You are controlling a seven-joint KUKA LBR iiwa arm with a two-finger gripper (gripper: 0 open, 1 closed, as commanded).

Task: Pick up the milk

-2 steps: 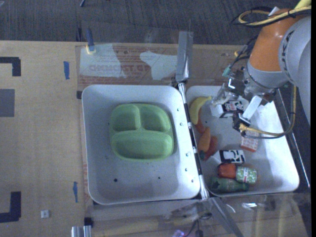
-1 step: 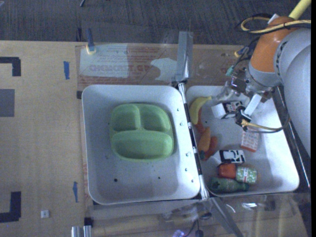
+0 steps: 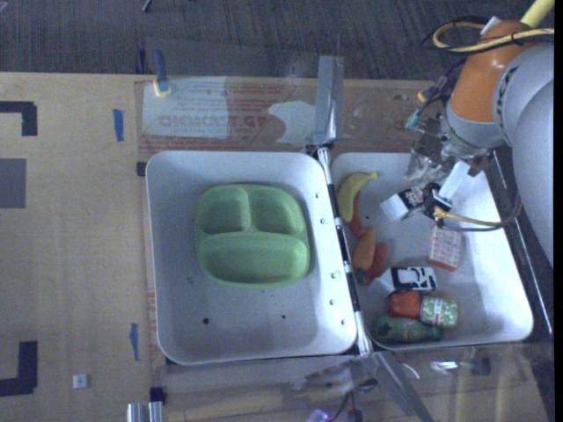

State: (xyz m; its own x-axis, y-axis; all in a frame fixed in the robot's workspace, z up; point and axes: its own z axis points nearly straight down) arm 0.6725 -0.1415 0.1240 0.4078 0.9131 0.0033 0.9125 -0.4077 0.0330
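Lying in the right bin (image 3: pixel 493 299), the milk (image 3: pixel 413 278) sits apart from jaws whose gap cannot be told.

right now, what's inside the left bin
A green divided plate lies in the left bin, with a few dark specks on the bare floor. Whatever is beneath the plate is covered and cannot be seen.

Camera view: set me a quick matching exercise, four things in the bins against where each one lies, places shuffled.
Things:
1. green plate
2. banana
3. black-and-white carton
4. long green vegetable

Places:
A. right bin, along its bottom edge in the view
B. left bin, middle
C. right bin, top-left corner in the view
D. right bin, near the middle

Pairs: 1-B, 2-C, 3-D, 4-A
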